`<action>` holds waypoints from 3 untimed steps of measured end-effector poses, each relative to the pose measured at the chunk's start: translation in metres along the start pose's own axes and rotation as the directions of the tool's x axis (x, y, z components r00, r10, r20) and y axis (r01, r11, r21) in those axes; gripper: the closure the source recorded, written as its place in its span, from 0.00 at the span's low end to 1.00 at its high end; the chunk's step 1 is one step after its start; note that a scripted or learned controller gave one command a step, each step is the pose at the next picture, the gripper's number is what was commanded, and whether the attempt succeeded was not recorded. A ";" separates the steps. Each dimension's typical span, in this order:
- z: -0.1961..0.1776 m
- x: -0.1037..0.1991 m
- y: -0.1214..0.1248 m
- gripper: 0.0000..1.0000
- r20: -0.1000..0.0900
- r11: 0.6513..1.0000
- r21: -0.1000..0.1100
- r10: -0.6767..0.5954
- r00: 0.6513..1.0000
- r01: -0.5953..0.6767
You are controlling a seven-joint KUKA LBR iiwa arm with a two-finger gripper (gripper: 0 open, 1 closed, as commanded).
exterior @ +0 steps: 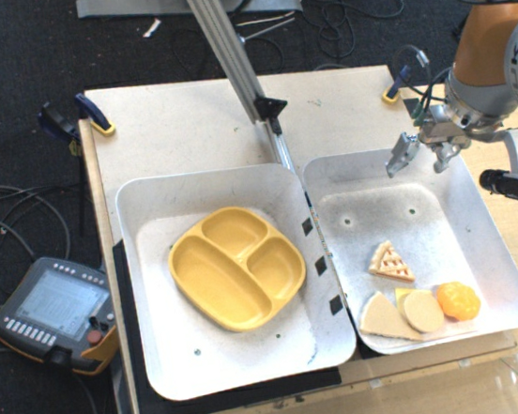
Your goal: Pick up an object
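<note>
A grey robot arm with an orange band reaches in from the right of a pale wooden desk that carries two shallow white plastic bins side by side. Its two-finger end effector hangs above the far rim of the right-hand bin, fingers spread apart and gripping nothing.

The things it could pick up sit well apart from it, bunched in the near corner of that right-hand bin. There are four: one small waffle-patterned toy wedge, one flat pale cheese-coloured triangle, one pale oval disc resting partly on the triangle, and one round orange toy fruit just beside the disc. The left-hand bin holds one yellow plastic plate with three compartments.

Risks, as a judgement: the triangle and disc lie flat and overlap, so the fingers could slide over them without catching an edge, or lift two at once. The orange fruit looks round enough to squirt out of a pinch. The cluster sits close to the sloping bin wall, so a finger coming down there may strike the wall and nudge the pieces away. The waffle wedge, standing a little apart, looks like the easiest target.
</note>
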State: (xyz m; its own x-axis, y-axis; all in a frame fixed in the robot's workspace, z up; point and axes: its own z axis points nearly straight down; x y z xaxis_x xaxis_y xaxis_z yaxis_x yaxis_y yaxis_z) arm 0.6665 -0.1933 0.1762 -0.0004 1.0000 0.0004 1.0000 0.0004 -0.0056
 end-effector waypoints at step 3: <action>0.070 0.008 0.002 1.00 0.003 1.000 -0.008 -0.005 1.000 0.005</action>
State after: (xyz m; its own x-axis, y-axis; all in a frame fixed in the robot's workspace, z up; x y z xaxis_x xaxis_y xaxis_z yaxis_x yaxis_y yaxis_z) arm 0.6677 -0.1856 0.1067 -0.0052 1.0000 -0.0025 1.0000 0.0052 0.0027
